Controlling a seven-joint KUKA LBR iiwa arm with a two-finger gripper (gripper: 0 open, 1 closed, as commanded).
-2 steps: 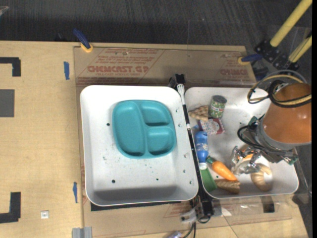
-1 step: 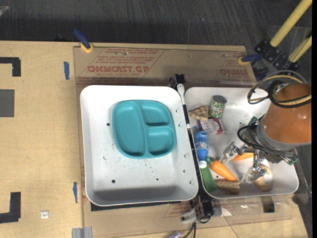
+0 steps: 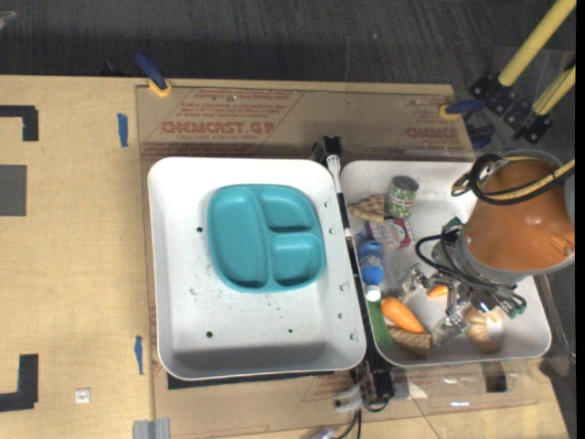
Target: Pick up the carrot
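Orange marks two things in the right bin (image 3: 539,337): the carrot (image 3: 401,314) and the wide band on the arm (image 3: 521,222) above it. The carrot lies near the bin's front left part, pointing up and to the left, its thicker end resting against a brownish item (image 3: 411,340) that is too blurred to name. A green piece (image 3: 380,326) sits just left of the carrot, perhaps its leafy top, though that is hard to tell.

The gripper (image 3: 448,307) hangs low over the bin, just right of the carrot and apart from it. Metal parts, cables and a small orange patch crowd together under the wrist, so whether the claw is spread or closed cannot be told; nothing can be made out held within it. The arm's bulk hides much of the bin's right half. A tan rounded object (image 3: 484,329) peeks out beneath the gripper, partly covered.

Further back in the same bin stand a green-lidded can (image 3: 400,195) and a beige lumpy item (image 3: 368,209), with a clear wrapper-like thing (image 3: 391,232) and a blue bottle (image 3: 370,266) along the left wall; their details are blurred.

In the left bin (image 3: 183,318) rests a teal divided plate (image 3: 266,237), fully visible. Yellow poles (image 3: 545,27) at the top right run out of the picture.
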